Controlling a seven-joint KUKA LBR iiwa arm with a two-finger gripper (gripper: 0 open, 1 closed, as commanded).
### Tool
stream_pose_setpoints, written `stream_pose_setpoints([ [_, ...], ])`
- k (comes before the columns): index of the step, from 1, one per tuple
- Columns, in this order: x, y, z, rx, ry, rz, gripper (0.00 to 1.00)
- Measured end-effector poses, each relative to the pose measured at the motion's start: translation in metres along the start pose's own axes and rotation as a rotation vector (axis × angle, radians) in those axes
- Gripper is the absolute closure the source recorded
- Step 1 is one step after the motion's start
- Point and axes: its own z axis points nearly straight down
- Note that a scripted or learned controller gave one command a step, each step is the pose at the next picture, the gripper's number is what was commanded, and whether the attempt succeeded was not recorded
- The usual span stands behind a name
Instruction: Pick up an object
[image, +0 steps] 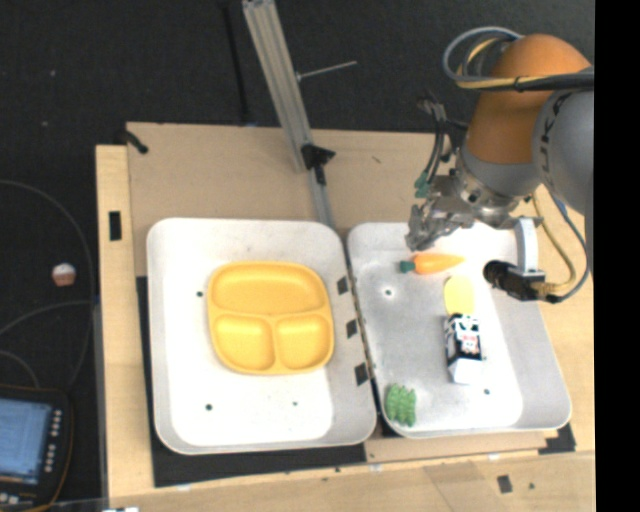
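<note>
In the right bin (520, 400) lie an orange carrot with a green end (432, 264), a pale yellow piece (459, 296), a black-and-white carton (464, 347) and a small green object (401, 402) near the front left corner. My gripper (426, 232) hangs at the bin's back, just above and behind the carrot's left end. Nothing shows between its tips.
The left bin (180, 400) holds a yellow divided plate (270, 316). A slanted metal pole (290, 110) rises behind the gap between the bins. A black fixture (506, 278) juts in at the right bin's right side.
</note>
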Motion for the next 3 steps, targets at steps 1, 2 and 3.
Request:
stream_pose_setpoints([
  [1, 0.047, -0.009, -0.001, 0.001, -0.001, 0.000, 1.00],
  [2, 0.097, -0.006, 0.010, 0.003, -0.002, 0.001, 1.00],
  [3, 0.157, 0.000, 0.000, 0.000, 0.000, -0.002, 1.00],
])
